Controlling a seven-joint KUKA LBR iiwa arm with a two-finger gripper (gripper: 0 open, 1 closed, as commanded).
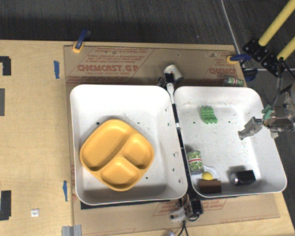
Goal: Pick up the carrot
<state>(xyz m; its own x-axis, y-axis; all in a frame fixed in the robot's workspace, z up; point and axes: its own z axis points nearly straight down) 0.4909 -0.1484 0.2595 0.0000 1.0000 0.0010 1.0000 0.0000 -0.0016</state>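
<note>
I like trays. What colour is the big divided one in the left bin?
Yellow-orange; the divided tray shows best in the camera view.

Glossy yellow plastic tray [117, 154] (smooth) in matt white bin [88, 102].

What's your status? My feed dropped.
Two-finger gripper over right rim of shallow white right bin. Carrot: cannot tell which item. Small black block and green ridged piece lie nearby.
</note>
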